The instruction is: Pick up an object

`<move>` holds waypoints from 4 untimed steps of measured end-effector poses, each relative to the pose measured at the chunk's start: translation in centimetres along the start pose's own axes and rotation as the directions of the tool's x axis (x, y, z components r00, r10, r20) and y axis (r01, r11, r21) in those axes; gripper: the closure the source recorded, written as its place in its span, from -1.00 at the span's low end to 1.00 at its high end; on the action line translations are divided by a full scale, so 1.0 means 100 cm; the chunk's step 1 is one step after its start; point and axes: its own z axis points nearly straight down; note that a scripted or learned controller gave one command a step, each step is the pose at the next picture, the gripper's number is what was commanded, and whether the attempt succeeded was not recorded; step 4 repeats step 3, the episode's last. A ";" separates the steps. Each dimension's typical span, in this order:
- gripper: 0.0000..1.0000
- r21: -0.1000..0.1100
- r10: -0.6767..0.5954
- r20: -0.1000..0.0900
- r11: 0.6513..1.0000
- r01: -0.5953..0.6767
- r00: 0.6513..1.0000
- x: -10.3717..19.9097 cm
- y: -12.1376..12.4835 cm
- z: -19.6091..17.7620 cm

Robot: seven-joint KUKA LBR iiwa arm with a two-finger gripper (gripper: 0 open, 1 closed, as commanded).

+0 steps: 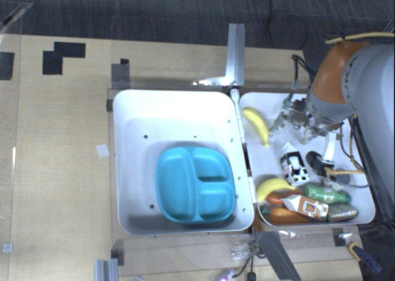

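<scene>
Blue tray (pixel 196 183) in left bin (pixel 133 113). Right bin (pixel 369 207): banana (pixel 257 125) near top, second banana (pixel 273 187), bottle (pixel 327 194), carrot (pixel 285 215) heaped below. Gripper (pixel 303 119) above right bin.

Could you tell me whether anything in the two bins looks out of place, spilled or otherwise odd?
Nothing looks spilled or damaged. The blue divided tray lies flat in the left bin. In the right bin, one banana lies apart near the top, while the other items are heaped together along the bottom edge, a second banana among them.
</scene>
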 end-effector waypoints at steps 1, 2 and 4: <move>-1.00 -0.002 -0.059 0.000 0.998 0.059 0.998 -0.005 -0.046 -0.002; 1.00 -0.011 -0.061 -0.002 0.998 0.061 0.998 -0.003 -0.042 -0.015; 1.00 0.003 -0.065 0.000 0.998 0.065 0.998 0.069 -0.048 -0.110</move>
